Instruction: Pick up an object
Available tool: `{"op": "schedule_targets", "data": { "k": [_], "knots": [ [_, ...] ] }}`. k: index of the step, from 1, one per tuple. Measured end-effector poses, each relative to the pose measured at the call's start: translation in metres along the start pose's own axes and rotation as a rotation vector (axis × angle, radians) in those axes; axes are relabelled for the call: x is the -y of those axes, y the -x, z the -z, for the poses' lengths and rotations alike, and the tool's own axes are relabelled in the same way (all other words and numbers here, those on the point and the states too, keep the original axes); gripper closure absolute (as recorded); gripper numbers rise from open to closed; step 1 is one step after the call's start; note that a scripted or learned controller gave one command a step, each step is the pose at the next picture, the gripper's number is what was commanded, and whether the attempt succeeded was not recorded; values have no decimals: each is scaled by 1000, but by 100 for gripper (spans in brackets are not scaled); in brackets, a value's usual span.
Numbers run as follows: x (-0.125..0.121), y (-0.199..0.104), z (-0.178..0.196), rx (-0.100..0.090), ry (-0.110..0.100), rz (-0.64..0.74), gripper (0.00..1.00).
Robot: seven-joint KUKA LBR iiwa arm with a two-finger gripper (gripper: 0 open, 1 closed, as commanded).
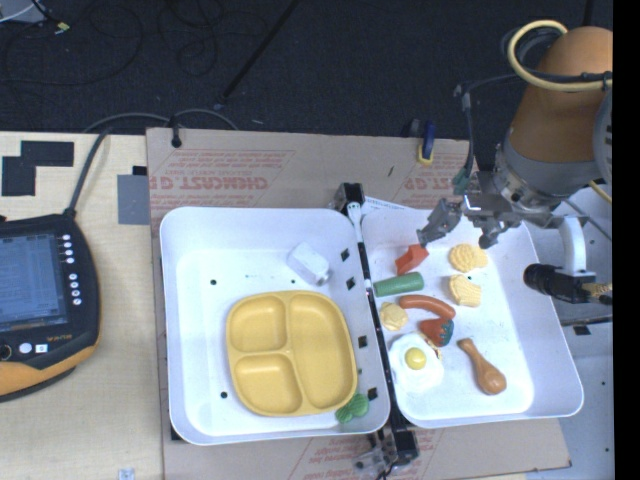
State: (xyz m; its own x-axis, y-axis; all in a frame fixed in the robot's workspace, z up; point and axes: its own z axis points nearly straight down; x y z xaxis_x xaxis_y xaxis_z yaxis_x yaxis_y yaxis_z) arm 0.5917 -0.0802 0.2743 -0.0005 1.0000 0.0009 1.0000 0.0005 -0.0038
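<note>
Two white bins sit side by side on the bench. The left bin holds a yellow divided plate, a small white block and a green piece at its near edge. The right bin holds the toy food: a red piece, a green pod, a sausage, two yellow ridged pieces, a fried egg and a brown drumstick.

The gripper hangs over the far end of the right bin, fingers spread apart with nothing between them. One finger is just above the red piece and the other near the upper yellow ridged piece.

By the look of it, the pick has not yet happened: every item lies on the bin floor. What is left is to choose one piece, descend, close on it and lift it.
</note>
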Motion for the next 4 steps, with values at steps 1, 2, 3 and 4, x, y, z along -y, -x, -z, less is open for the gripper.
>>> {"op": "schedule_targets", "data": {
  "k": [1, 2, 3, 4],
  "knots": [
    [0, 1, 10, -1, -2, 0, 100],
    [38, -25, 39, -1, 1, 2, 100],
    [78, -92, 36, -2, -2, 6, 100],
    [117, -140, 103, -2, 6, 6, 100]
  ]
}}
